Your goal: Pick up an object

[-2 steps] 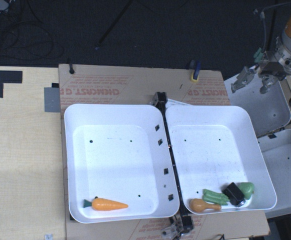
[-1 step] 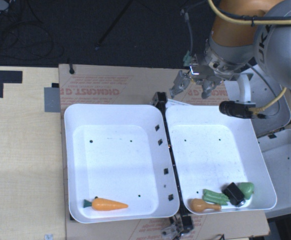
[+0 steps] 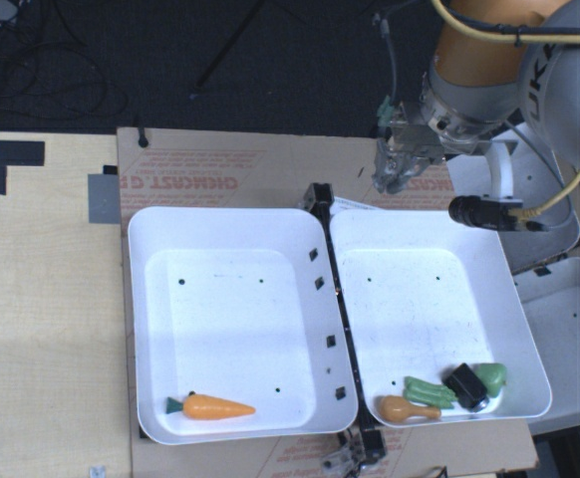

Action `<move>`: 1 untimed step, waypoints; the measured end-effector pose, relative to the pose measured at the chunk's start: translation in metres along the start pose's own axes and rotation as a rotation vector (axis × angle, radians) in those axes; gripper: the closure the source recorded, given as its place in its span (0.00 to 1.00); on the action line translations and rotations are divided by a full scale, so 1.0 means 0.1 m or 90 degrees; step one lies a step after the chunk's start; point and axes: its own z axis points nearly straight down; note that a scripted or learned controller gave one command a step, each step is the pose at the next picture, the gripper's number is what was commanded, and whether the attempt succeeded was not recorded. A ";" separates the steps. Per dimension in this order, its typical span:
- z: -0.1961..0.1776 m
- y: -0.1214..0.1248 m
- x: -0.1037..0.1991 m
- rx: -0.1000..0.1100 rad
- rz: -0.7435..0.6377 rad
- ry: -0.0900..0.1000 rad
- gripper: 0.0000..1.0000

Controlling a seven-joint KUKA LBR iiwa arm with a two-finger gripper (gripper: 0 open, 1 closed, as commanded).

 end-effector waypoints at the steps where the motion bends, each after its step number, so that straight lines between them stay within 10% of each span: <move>1: -0.03 0.00 0.64 -0.002 -0.001 0.001 1.00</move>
